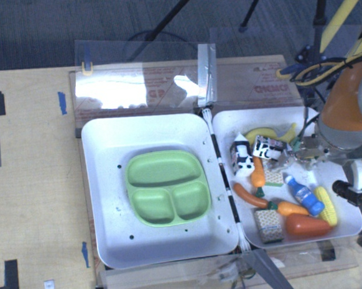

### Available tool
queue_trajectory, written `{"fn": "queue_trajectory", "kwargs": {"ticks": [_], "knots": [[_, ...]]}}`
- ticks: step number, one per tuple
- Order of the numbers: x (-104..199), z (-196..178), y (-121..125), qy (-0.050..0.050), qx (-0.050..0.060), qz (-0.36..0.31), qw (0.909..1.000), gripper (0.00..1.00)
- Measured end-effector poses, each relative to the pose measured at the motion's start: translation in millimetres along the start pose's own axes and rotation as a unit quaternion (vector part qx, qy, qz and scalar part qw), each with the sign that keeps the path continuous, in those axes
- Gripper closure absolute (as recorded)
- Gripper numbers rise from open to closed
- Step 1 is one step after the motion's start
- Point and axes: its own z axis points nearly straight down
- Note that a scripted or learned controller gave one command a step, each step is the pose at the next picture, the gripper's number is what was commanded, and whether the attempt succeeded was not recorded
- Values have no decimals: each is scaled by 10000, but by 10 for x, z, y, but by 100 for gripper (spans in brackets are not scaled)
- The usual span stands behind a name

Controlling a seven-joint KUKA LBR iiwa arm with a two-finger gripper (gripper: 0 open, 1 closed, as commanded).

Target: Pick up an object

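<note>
Toys [278, 192] crowd the right bin [355, 220] wall to wall; the left bin [102, 178] has bare rim around its green tray [167, 186]. Whether the gripper [294, 152] is gripping cannot be told. Cardboard lettering is unreadable.

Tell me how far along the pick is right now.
Nothing looks picked yet. The tool sits low at the upper part of the right bin, near the banana, with no item visibly between its parts. The toys, like the blue bottle and corn, lie in the bin. The grasp and lift remain.
</note>
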Motion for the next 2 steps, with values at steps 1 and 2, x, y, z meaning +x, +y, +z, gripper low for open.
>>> {"fn": "queue_trajectory", "kwargs": {"ticks": [1, 2], "knots": [[-268, -30, -436, 73, -54, 424, 9991, 0], [-296, -119, -441, 36, -55, 431, 9991, 100]]}}
